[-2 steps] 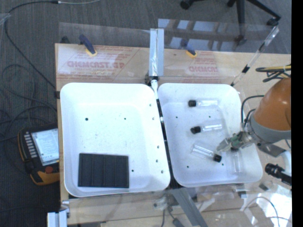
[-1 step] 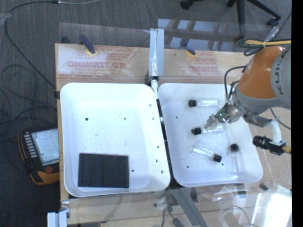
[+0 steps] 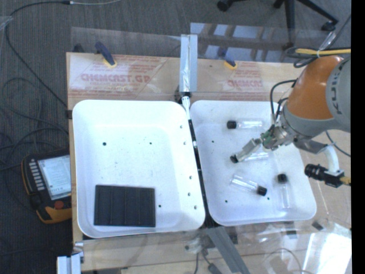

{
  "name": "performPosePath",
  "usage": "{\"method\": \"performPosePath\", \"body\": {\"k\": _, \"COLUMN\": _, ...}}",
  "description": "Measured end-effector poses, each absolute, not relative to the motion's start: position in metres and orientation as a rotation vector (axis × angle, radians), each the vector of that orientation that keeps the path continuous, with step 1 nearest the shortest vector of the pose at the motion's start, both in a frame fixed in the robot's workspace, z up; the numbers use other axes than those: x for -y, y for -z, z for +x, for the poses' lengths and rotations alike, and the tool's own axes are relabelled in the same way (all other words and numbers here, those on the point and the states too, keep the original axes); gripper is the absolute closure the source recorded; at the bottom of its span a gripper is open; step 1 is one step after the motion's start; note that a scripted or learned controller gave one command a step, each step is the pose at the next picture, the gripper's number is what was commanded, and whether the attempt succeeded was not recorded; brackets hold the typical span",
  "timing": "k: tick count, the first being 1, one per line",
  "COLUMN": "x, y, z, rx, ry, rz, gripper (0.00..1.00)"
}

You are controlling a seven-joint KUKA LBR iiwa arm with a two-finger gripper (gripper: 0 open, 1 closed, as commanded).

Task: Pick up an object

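Several clear vials with black caps lie in the right bin [image 3: 296, 210]. One vial [image 3: 246, 124] is near the back, another vial [image 3: 248, 185] toward the front, and a third vial [image 3: 283, 192] at the front right. A further vial [image 3: 251, 157] with its cap pointing left lies mid-bin. My gripper [image 3: 249, 150] reaches in from the right, low over this mid-bin vial and partly covering it. I cannot see whether it touches the vial. The orange band [image 3: 312, 90] of the arm is above the bin's right side.
The left bin [image 3: 85, 119] holds a flat black ribbed pad [image 3: 124, 205] at its front left. A metal post [image 3: 187, 61] stands behind the seam between the bins. A black cable fitting [image 3: 322, 174] hangs by the right bin's right rim.
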State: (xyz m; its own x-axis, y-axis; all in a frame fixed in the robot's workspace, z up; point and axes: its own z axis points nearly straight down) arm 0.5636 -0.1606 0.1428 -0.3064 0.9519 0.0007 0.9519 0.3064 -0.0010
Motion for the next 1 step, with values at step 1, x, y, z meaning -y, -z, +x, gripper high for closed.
{"method": "performPosePath", "body": {"k": 1, "x": 0.2018, "y": -0.0916, "z": 0.4881, "rx": 2.725, "ry": 0.006, "rz": -1.588, "gripper": 0.00}}
